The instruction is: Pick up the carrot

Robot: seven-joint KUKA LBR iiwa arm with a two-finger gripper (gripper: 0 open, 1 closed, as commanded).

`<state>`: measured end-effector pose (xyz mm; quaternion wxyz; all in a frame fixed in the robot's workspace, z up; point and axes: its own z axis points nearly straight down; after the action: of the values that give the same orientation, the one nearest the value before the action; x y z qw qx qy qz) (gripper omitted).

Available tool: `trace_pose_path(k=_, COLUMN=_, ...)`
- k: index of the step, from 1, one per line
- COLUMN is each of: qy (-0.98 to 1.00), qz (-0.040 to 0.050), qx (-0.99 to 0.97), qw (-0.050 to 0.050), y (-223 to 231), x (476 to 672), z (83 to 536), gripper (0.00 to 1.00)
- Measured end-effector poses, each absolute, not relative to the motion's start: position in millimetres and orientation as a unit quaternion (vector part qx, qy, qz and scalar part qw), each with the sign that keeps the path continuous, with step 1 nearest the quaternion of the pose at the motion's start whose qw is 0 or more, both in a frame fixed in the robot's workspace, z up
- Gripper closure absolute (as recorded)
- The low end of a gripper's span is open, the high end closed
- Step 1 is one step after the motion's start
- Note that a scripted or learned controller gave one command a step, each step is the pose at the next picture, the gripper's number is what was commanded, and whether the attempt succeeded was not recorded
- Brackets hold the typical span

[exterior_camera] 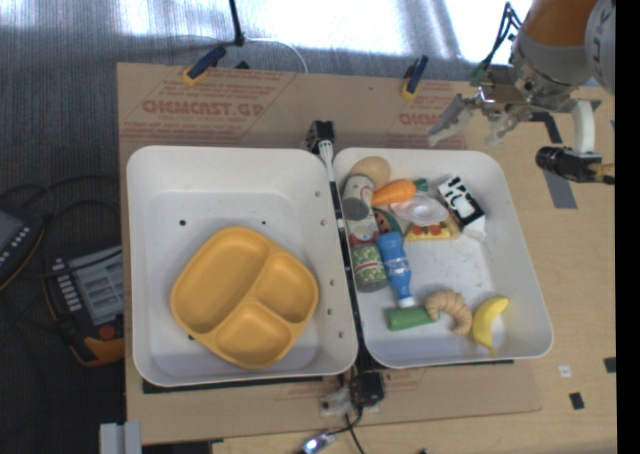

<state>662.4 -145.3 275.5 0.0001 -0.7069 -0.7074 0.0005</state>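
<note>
Brown board under two bins, grey carpet beyond.

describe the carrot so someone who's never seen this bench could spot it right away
Of the two white bins, take the right bin, the one crowded with toy food rather than the one with the yellow tray. Look along its far edge, near the divider: the carrot lies beside a beige egg-like piece. It is the only orange, tapered thing there, with a green tip.
</note>
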Motion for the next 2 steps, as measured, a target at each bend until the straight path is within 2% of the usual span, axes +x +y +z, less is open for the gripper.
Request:
trace_pose_path(k=1, qy=-0.639, qz=0.0014, qx=-0.769, qw=0.001, y=-141, x=625.1, z=153, gripper=0.00)
trace_pose_path(k=2, qy=-0.476, qz=-0.0012, qx=-0.879, qw=-0.001, y=-107, x=606.9, z=90, gripper=0.00)
